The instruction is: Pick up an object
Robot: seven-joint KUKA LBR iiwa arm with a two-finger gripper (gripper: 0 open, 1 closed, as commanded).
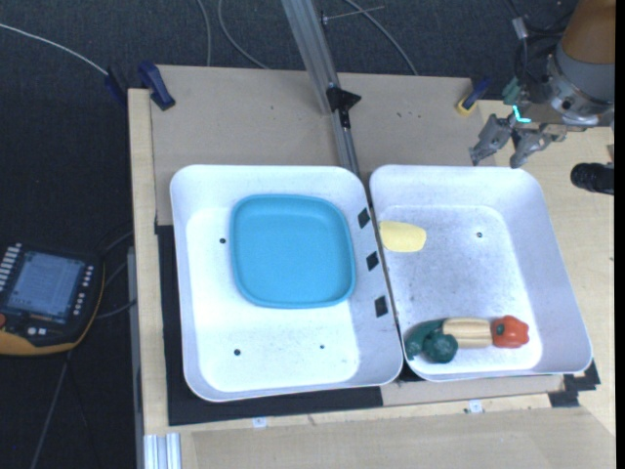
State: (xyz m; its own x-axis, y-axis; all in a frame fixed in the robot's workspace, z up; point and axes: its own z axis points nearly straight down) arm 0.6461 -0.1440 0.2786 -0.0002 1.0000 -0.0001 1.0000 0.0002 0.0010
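Yellow and pale, a small rounded object [402, 236] is seen in the right bin [547, 262], close to the wall that this bin shares with the left bin [195, 291]. It lies alone there. Against the near wall of the right bin three more objects are found in a row, touching one another: a dark green piece [433, 344], a tan oblong piece [467, 332] and a red piece [509, 331]. In the left bin a blue tray [293, 251] is laid flat.

Beyond the far right corner of the right bin, over the desk [254, 115], the gripper [510, 147] is held, well apart from every object. The jaws are spread apart and nothing is held between them.

Several failures can be expected from here. If the yellow object is chosen, one finger may strike the shared wall, because the object lies so near to it. If the row is chosen, two pieces may be caught together, or one may be pushed aside, since they touch. The rounded shapes may also slip out when the jaws are closed off centre.
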